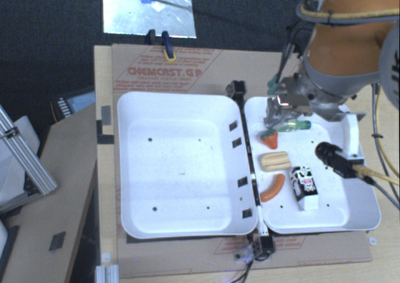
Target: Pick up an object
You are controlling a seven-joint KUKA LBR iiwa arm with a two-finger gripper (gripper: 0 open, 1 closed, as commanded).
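Arm pose: the grey arm [350, 57] enters from the right with its orange band uppermost and bends down over the far left corner of the right bin [365, 216]. The gripper [274, 119] hangs low there, directly above the leafy end of the carrot [270, 140]. Whether the pincer is released or clenched cannot be told from this angle, and nothing is seen grasped in it.

Contents, right bin: the carrot lies just below the gripper, with a green object [295, 126] just beside it toward the right. Nearer the camera come a bread roll [275, 161], then a sausage [272, 188] lying at a slant close to the bin's left wall. A cow-patterned carton [305, 188] lies to the right of the sausage – apart from it.

Surface and room: the left bin [125, 150] adjoins the right one along a dark centre divider [249, 169]. Both rest on a brown board [165, 70] printed with red lettering, over dark flooring. A shiny sheet [149, 0] lies beyond the board.

Clearance: the items cluster in the right bin's left half – its near right floor area is open.
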